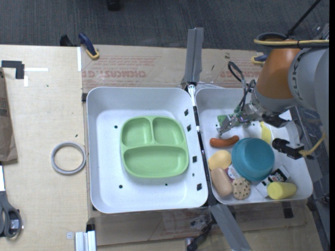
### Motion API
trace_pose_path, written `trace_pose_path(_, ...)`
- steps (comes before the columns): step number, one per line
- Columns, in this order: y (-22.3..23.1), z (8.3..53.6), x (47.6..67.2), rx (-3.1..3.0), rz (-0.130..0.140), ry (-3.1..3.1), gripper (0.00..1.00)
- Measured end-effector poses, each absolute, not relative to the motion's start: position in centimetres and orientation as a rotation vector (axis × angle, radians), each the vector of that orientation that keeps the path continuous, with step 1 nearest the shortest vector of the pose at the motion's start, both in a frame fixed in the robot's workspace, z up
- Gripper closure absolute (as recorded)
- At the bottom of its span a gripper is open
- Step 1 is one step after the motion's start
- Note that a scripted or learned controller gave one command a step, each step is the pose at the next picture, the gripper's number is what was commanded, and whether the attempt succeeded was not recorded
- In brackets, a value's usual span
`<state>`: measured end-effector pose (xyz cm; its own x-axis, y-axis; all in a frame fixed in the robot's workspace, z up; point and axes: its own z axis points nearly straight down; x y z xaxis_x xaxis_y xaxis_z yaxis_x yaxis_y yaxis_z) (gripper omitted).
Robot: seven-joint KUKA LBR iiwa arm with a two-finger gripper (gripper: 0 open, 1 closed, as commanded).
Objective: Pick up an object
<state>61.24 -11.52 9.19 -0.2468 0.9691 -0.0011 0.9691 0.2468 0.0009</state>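
Dark carpet behind, light wood counter (42, 114) w/ cardboard laid under two white bins. Left bin (99, 156) carries a green divided plate (154, 146) about mid-floor. Outside it, near the counter's left edge, a grey ring (68, 157); scissors (9, 219) at the front-left corner.

Right bin (207, 106) is where the work is. My arm (293, 77) comes in over its right side, and the pincer (230, 122) sits low at the bin's back-left area, tips pointing toward the divider. I can't tell from this angle whether the fingers are spread or pressed together, too small and cluttered w/ cable. Nothing visibly between them, so I don't count anything as held.

Candidates: a red sausage (224, 140) just in front of the tips, prob. the nearest target. Then a yellow lemon-ish piece (220, 159), a blue bowl (253, 158) upside down mid-bin, a tan bread roll (221, 182) and a cookie (241, 189) at the front edge, a yellow cylinder (281, 190) at the front-right corner.

My read: approach/descent step, grasp not yet made. Next move needs the tips shifted a touch toward the bin's front to straddle the sausage across its narrow width, then close and lift straight up. Bowl rim is close by, so approx. alignment won't do.
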Motion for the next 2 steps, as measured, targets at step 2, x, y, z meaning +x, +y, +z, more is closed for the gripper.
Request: trace_pose_path(2,-4.8,19.1,65.9,2.141,-0.003,2.298,0.00)
